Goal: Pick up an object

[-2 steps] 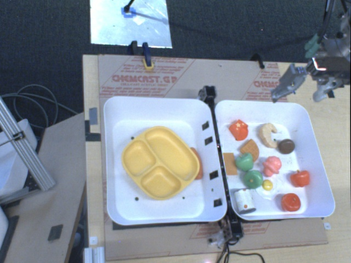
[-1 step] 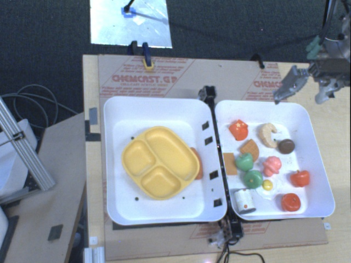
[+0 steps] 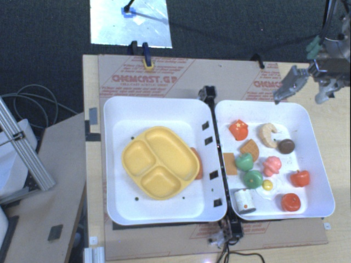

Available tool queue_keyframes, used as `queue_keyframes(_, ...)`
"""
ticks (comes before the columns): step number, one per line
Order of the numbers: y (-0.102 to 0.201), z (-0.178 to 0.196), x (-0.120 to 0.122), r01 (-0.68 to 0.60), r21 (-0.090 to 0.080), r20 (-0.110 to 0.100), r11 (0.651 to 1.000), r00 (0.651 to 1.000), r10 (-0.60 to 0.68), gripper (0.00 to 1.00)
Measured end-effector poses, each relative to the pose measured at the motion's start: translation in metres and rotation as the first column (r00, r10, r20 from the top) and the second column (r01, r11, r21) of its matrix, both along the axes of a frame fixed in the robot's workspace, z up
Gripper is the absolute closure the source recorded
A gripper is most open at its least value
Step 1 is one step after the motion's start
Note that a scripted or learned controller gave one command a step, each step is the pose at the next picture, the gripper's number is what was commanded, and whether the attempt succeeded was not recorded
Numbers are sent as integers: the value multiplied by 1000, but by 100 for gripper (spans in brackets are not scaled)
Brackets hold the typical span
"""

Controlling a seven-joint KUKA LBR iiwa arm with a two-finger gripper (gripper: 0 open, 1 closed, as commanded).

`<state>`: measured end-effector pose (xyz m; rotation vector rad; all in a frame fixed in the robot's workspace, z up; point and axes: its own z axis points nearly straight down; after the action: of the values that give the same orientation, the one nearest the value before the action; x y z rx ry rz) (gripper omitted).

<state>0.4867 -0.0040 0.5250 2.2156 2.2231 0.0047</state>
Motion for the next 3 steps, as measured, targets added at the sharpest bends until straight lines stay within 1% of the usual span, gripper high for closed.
queue_keyframes(3,0,0,0,0,0,0,1000,1000,0,0)
